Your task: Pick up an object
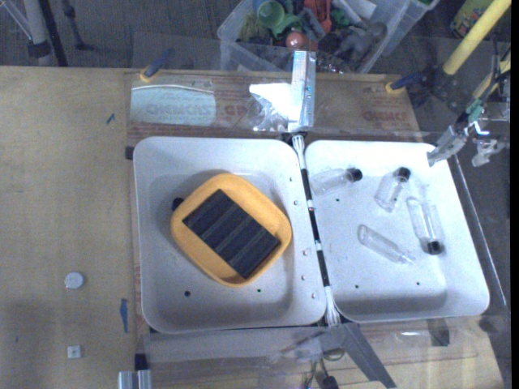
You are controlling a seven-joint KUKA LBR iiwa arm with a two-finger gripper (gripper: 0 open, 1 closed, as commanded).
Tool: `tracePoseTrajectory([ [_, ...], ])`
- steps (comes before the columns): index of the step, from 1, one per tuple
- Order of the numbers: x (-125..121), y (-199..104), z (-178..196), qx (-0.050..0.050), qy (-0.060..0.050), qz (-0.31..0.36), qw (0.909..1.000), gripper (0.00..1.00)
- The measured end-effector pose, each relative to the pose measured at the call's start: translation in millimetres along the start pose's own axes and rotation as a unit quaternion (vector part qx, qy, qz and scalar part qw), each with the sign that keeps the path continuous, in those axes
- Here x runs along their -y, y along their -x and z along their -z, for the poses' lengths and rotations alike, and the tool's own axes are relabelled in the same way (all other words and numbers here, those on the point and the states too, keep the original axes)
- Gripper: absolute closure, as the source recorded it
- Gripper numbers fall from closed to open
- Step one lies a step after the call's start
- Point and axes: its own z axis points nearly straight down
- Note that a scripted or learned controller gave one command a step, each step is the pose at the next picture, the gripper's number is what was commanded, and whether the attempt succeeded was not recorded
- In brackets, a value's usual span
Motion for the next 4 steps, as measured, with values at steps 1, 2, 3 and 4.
tracePoseTrajectory([
  [1,19,-27,-172,-0.004,0.009,-0.003,0.9999,0.00],
  [2,-23,2,-173,-0.002,0.018,-0.036,0.9992,0.00],
  [3,-36,-47,-190,0.000,0.004,-0.049,0.9988,0.00],
  [4,-35,-47,-181,0.001,0.001,-0.048,0.9988,1.00],
])
